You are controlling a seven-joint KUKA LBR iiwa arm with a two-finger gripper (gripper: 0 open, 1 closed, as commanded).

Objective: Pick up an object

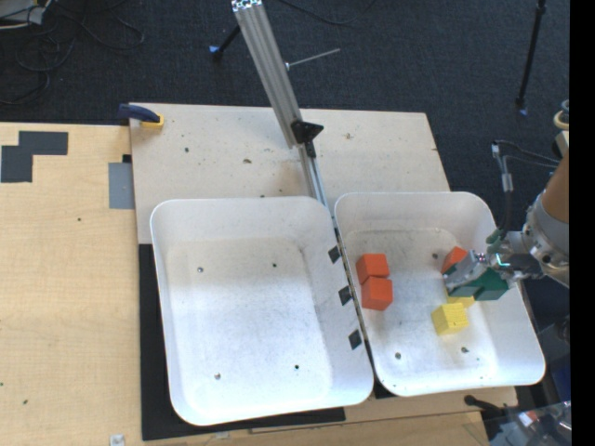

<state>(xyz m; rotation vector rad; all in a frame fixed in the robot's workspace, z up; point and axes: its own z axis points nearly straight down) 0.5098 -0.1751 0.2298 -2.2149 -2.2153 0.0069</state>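
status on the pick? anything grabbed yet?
Done: the tool has reached into the right white bin, low beside the green block and small orange piece. In hand: nothing visibly gripped. Left: grasp and lift; the yellow cube and two orange cubes lie untouched.

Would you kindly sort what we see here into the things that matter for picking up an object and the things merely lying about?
For the job:
gripper
right bin
two orange blocks
yellow block
green block
small orange piece

Lying about:
left bin
aluminium bar
blue clamp
floor cables
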